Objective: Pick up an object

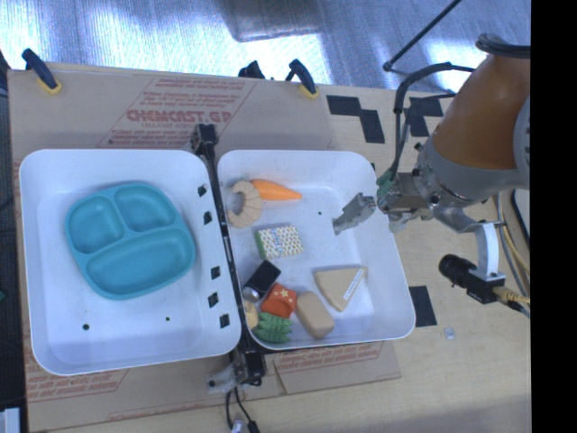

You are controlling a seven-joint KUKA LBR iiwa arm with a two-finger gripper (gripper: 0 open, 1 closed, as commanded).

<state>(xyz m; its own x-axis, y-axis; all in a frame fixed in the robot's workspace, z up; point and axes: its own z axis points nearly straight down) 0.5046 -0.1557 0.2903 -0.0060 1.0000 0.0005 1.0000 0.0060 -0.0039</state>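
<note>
Below the jaws [353, 213], cheese wedge [339, 286].

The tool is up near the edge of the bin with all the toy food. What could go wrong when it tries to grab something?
1. The tool hangs over a bare patch of the right bin, so closing here would likely grab nothing.
2. The red block, green piece and tan loaf are crowded together near the bin's front edge. Reaching there might bump neighbours or pinch two.
3. The cheese wedge is slanted, so it might slip out.
</note>
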